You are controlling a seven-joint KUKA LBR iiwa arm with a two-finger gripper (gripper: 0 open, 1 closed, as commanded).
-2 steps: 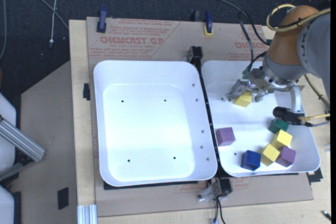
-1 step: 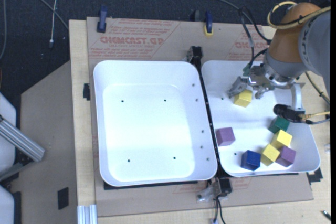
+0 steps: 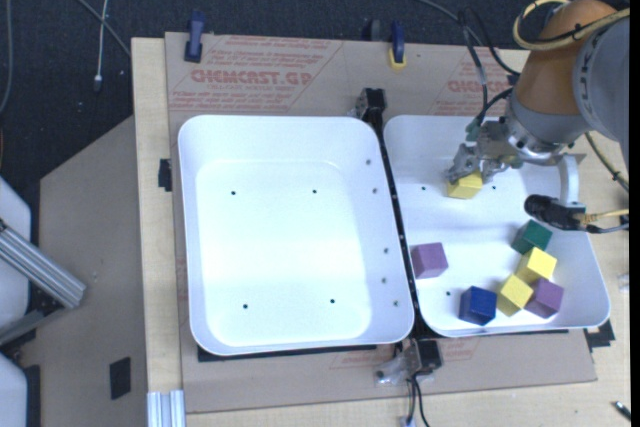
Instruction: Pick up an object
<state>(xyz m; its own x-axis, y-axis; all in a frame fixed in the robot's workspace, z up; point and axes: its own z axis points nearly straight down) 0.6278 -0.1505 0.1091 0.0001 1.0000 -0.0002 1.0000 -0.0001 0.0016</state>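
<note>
From above, the arm (image 3: 575,65) reaches in from the right over the right bin (image 3: 590,310), its claw (image 3: 470,170) low in the bin's upper part. The claw's fingers sit close around a yellow block (image 3: 464,186), which shows between them just below the tips; whether the block is off the bin floor cannot be told. Further down the same bin lie a purple block (image 3: 430,259), a blue block (image 3: 478,305), a green block (image 3: 532,237), two more yellow blocks (image 3: 528,280) and another purple one (image 3: 547,297), bunched near the lower right corner. The left bin (image 3: 190,245) sits beside it on the surface (image 3: 150,215).
</note>
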